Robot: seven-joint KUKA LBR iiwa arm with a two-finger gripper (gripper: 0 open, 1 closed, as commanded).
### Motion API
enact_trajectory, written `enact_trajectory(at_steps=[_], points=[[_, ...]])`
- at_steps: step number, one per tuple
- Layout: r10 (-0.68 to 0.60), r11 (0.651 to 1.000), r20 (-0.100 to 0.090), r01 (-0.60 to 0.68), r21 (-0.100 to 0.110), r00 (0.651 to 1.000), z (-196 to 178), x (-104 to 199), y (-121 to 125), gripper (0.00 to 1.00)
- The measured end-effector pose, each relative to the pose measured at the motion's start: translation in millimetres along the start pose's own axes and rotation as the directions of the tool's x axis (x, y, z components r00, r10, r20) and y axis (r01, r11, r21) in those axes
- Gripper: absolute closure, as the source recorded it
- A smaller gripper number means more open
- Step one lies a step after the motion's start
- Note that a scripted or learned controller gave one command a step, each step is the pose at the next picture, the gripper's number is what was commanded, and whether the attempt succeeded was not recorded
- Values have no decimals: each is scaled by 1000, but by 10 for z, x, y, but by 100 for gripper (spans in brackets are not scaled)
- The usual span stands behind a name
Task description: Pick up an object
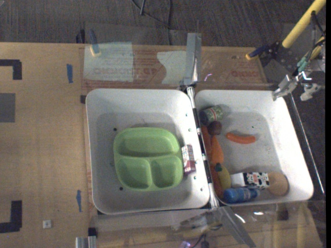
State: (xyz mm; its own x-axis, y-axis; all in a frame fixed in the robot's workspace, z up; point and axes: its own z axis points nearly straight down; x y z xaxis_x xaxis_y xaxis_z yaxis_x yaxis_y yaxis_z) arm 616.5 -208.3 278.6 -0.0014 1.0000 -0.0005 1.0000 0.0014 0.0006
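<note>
Near right bin's (297, 154) middle, apparently orange sausage (241, 138).

Floor: dark grey carpet (62, 9) across top of view; black cables (142, 1) looped on it, top centre.
Bench: light tan wooden bench top (41, 138), flat, matte. Black L-shaped corner marks (13, 68) at left edge, upper & lower; grey square patch (6, 107) btwn them. Short blue tape strips (70, 73) near upper left and lower left.
Clear plastic sheet (132, 61) lying at bench rear, printed lettering faintly visible through it, glare on surface.
Light: even, soft, overhead; no hard shadows. Dim overall, slightly muted colour.
</note>
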Motion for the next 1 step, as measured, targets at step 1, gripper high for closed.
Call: enact_trajectory(at_steps=[1], points=[[27,1000,0,-27,1,1000,1193,272,141,0]])
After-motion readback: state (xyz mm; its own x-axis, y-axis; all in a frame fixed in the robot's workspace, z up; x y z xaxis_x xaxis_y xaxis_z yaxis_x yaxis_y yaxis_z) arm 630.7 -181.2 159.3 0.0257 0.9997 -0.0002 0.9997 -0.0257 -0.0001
